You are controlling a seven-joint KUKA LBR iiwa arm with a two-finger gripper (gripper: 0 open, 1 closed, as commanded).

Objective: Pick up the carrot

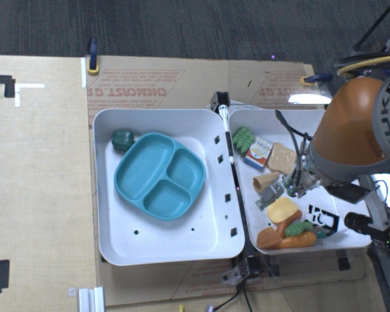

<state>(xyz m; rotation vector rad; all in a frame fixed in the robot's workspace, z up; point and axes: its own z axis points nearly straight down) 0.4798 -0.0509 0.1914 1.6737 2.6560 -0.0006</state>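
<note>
Down in the right bin (370,242), the claw (277,192), hanging from the grey arm (351,132) with its orange band. Cannot tell whether released or clenched: metal tip too small and partly hidden under the wrist. Pointing down-left, just above a yellow block (283,209) and just beside a tan cone-shaped piece (265,181). Nothing visibly caught in it.

Just below the yellow block, the carrot (298,240), lying flat near the front wall of the right bin, orange body running left to right, green leafy top (300,227) resting over it. Apart from the claw, with the yellow block between. Touching the carrot's left end, a reddish-brown sausage-like piece (271,236).

Further up the same bin, a tan slice of toast (281,158), next to a small carton (259,154) with a red and white face, and beside that a green knobbly vegetable (243,138) against the bin's left wall. To the right of the carrot, a black-and-white marker tag (323,219) on the bin floor.

Across the divide, in the left bin (110,229), a teal divided plate (160,175) with three compartments, lying flat near the middle. Just beside its upper-left rim, a small dark green lump (122,140), close to the bin's back-left corner.

Under both bins, a brown cardboard sheet (149,83) on a pale wooden bench (36,194).
</note>
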